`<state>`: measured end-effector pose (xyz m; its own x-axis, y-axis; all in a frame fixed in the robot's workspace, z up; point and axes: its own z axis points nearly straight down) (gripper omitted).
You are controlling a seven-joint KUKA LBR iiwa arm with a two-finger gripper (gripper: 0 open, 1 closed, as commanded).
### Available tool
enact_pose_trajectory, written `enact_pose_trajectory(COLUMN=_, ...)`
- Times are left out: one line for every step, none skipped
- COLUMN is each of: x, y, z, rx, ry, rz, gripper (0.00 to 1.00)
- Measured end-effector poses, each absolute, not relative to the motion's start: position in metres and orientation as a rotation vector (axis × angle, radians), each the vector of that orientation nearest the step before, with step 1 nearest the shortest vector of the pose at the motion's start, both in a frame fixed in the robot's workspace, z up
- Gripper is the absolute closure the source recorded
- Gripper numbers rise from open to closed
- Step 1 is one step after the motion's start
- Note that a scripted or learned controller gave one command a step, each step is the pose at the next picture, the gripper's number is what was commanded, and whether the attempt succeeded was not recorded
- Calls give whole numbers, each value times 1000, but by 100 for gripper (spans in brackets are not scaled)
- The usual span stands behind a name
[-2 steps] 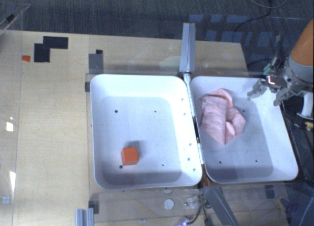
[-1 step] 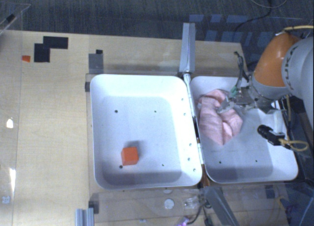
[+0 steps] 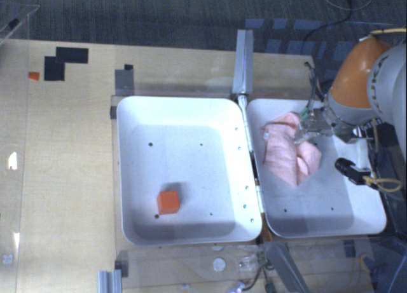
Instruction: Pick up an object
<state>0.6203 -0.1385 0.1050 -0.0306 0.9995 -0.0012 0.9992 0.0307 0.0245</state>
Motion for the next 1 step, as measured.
enact_pose_trajectory(x=641, y=-84, z=201, rx=2006, ry=2407, rz=10, gripper=100)
